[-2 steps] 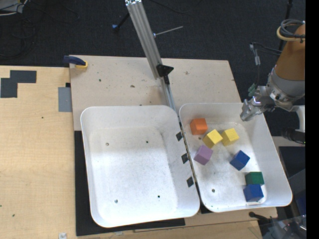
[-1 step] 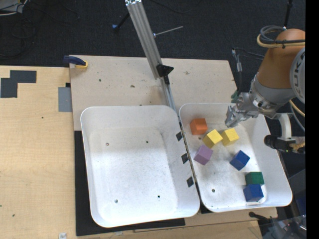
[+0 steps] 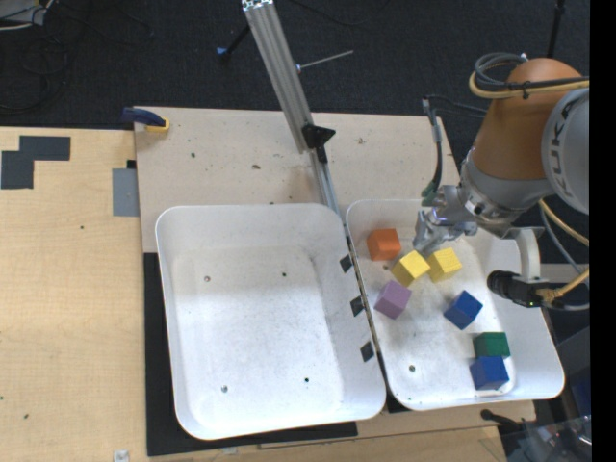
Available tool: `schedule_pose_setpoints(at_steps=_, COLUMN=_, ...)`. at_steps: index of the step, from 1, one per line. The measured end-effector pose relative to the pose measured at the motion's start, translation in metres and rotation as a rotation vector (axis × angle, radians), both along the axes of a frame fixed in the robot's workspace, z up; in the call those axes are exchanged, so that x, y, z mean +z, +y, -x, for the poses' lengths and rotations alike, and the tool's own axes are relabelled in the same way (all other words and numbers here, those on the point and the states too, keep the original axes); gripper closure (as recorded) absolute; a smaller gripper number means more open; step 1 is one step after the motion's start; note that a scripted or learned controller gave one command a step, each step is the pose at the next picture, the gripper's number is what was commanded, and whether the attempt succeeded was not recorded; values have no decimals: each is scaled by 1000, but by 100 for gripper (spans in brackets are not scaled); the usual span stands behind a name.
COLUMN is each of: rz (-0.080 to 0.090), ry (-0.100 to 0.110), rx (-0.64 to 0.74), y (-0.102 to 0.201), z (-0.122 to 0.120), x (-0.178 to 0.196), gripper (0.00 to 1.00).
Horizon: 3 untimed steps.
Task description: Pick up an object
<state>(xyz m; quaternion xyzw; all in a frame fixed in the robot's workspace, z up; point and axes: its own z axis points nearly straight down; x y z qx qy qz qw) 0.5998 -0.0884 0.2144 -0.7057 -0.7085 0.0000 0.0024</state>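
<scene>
The right bin (image 3: 539, 383) holds several small blocks. An orange block (image 3: 383, 243) lies near its far left side. Two yellow blocks (image 3: 412, 267) (image 3: 446, 263) sit side by side in the middle, with a purple block (image 3: 392, 299) below them. A blue block (image 3: 463, 310) lies to the right, and a green block (image 3: 493, 344) rests against another blue block (image 3: 490, 372) near the front. My gripper (image 3: 435, 237) hangs just above the two yellow blocks, its tips close to their upper edges. Nothing shows between the fingers.
The left bin (image 3: 192, 229) sits beside the right one, divided from it by a rim with black clips (image 3: 357, 305). A slanted aluminium bar (image 3: 285, 75) rises behind the bins. A blue-and-yellow clamp (image 3: 146, 119) lies at the bench's far left corner.
</scene>
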Motion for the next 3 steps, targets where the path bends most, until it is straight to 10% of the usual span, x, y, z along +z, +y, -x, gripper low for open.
schedule_pose_setpoints(at_steps=3, rz=1, ry=-2, rx=0, y=151, z=50, x=11, gripper=100)
